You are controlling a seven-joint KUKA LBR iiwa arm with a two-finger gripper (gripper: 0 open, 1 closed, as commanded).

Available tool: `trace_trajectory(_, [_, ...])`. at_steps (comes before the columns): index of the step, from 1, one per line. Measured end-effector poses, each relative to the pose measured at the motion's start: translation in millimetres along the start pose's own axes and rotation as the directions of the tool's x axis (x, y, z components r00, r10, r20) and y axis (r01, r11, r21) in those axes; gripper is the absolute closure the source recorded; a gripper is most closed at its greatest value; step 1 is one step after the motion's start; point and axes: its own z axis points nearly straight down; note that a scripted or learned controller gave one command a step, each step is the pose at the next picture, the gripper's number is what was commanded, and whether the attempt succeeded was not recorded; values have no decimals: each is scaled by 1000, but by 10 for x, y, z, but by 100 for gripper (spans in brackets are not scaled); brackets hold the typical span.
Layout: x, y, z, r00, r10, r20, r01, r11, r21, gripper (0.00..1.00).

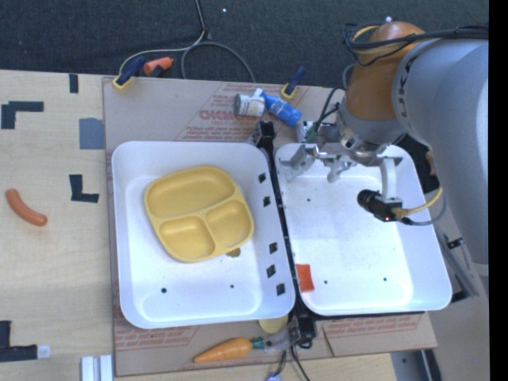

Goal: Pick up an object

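Nearest edge of bench: toy carrot (225,349) lying flat, just outside left bin (131,292). In left bin, toward far-left corner: yellow divided plate (198,211), tilted. Right bin (361,292): small orange block (304,277) by near-left corner. Gripper (316,159) low over right bin's far-left corner, fingers apart, nothing between them. Beyond bins' far edge: blue-and-white bottle (268,105). Far left of bench: toy sausage (26,208).

Wooden bench (48,292): bears a brown cardboard sheet (206,117) under two white bins (127,292). On the wood, left, a toy sausage (26,208). On the cardboard: a toy carrot (226,350) in front; a blue-and-white bottle (267,105) behind.
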Motion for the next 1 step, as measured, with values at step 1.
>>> trace_trajectory(1, [-538,275,-16,1000,8,4,-8,1000,-1,0])
